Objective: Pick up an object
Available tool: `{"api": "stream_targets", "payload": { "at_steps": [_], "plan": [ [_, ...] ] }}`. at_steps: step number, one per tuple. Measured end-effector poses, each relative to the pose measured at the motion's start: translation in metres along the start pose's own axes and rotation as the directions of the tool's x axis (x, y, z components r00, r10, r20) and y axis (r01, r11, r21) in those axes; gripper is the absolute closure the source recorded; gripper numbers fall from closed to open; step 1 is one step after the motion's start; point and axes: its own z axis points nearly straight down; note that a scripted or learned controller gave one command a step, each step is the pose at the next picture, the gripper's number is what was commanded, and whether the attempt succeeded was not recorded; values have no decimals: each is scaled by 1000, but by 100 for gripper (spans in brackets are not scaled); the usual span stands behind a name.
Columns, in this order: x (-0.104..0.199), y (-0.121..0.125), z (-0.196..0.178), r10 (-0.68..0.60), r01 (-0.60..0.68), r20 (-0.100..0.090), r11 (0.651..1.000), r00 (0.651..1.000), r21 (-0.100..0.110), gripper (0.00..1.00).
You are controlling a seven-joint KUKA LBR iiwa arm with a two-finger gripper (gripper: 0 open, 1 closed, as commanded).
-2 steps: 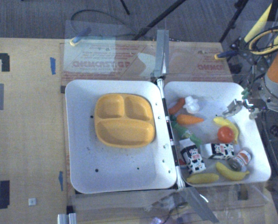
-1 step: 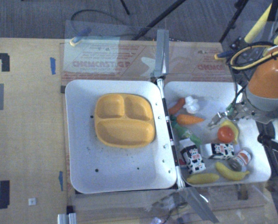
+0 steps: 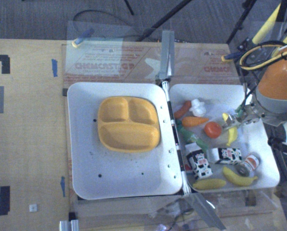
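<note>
The right bin holds several small toys. Among them are a red tomato, an orange carrot, a red sausage and a white piece. Nearer the front are two cow-patterned boxes, a small can and two bananas. My gripper reaches in from the right and hangs low over the bin. It is just right of the tomato and above a yellow piece. Nothing is visibly held in it.
The left bin holds a yellow divided plate. A metal divider runs between the bins. Yellow cables and the orange-banded arm crowd the right bin's far right corner.
</note>
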Motion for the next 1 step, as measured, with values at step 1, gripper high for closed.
{"api": "stream_targets", "payload": {
  "at_steps": [1],
  "plan": [
    [45,47,-82,144,-144,6,990,990,3,100]
  ]
}}
